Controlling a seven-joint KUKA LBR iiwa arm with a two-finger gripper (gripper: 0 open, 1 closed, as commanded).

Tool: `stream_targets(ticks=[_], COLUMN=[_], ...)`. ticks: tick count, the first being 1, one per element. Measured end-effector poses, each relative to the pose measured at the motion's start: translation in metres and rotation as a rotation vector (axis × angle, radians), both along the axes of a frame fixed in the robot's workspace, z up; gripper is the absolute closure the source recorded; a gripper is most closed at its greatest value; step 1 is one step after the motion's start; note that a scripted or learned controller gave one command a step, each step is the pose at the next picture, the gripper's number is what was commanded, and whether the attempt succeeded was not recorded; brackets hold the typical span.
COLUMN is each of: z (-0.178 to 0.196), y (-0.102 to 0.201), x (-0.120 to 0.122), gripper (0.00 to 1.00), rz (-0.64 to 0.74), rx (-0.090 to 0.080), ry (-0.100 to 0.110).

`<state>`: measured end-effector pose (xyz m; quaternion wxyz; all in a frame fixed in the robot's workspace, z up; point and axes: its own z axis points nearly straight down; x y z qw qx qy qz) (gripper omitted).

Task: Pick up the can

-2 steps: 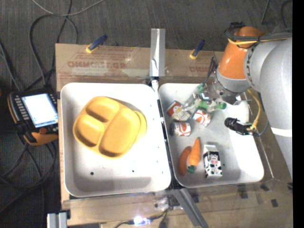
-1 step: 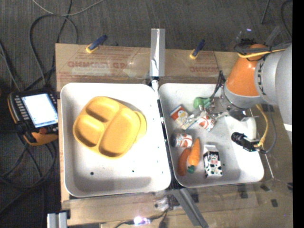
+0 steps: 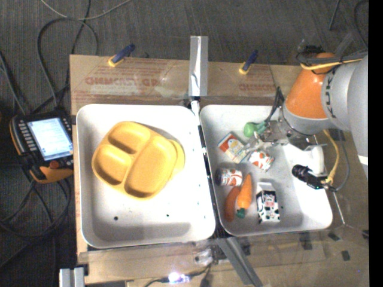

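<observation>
The can (image 3: 229,177) is small, with a white and orange label, and lies on its side in the right bin (image 3: 311,211), close to the bin's left wall. My gripper (image 3: 265,139) hangs over the upper middle of that bin, up and to the right of the can and apart from it. It sits just above a white and orange packet (image 3: 261,159) and beside a green object (image 3: 252,127). The grey arm with its orange band (image 3: 305,100) reaches in from the right.
Around the can lie a red and white carton (image 3: 231,146), an orange carrot (image 3: 240,196) and a black and white carton (image 3: 268,207). A yellow divided tray (image 3: 137,158) rests in the left bin (image 3: 96,220). A black cable end (image 3: 304,174) hangs at the right.
</observation>
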<state>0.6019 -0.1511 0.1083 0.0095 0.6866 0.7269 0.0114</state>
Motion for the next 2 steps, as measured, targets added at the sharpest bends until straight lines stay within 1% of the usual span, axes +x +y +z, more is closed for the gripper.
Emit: stream_targets(ticks=[1, 2], z=[0.1146, 0.1142], y=[0.0694, 0.0691], x=[-0.0132, -0.0135], gripper=[1.00, 0.00], rz=[-0.135, -0.135], rx=[-0.003, -0.003], ry=[0.031, 0.032])
